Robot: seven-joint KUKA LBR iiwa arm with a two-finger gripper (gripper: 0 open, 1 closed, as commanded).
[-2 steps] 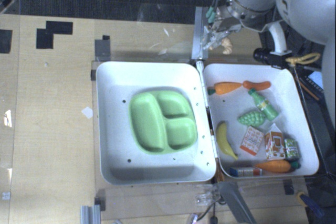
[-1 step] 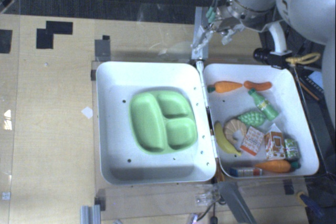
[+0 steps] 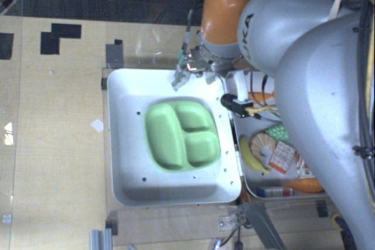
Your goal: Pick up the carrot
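Gripper (image 3: 183,74) poised at the upper rim of the left bin (image 3: 126,143), above the green divided plate (image 3: 181,134); its finger state cannot be told. The carrot (image 3: 304,185) lies at lower right of the frame in the right bin (image 3: 252,187), partly hidden by the arm (image 3: 316,67). The pick appears not yet begun; reach, grasp and lift remain.

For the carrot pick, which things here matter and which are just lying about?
Job: carrot, in the right bin; hand, at the left bin's far edge.
Lying about: green divided plate, banana, printed packet.
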